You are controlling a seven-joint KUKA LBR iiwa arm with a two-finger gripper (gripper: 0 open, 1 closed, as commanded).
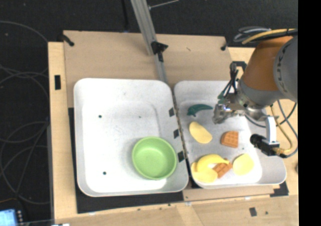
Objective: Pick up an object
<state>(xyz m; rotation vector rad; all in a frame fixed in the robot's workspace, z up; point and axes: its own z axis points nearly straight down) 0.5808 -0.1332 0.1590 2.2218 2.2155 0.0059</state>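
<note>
The tan counter (110,54) carries two shallow white bins side by side. The left bin (100,99) holds a green bowl (154,157) sitting upright near its lower right corner. The right bin (273,172) holds the small things. The grey arm (268,72) with its orange band reaches in from the right over the right bin's upper part, and the gripper (220,113) hangs low above the bin floor, just right of a dark green curved piece (199,110); whether the fingers are spread or closed cannot be told from this angle, and nothing is seen between them. Below lie a pale yellow oval piece (200,132), an orange waffle-like square (230,139), a yellow round piece (243,164), and a yellow cup-like thing (206,167) touching a small orange piece (221,170).
</note>
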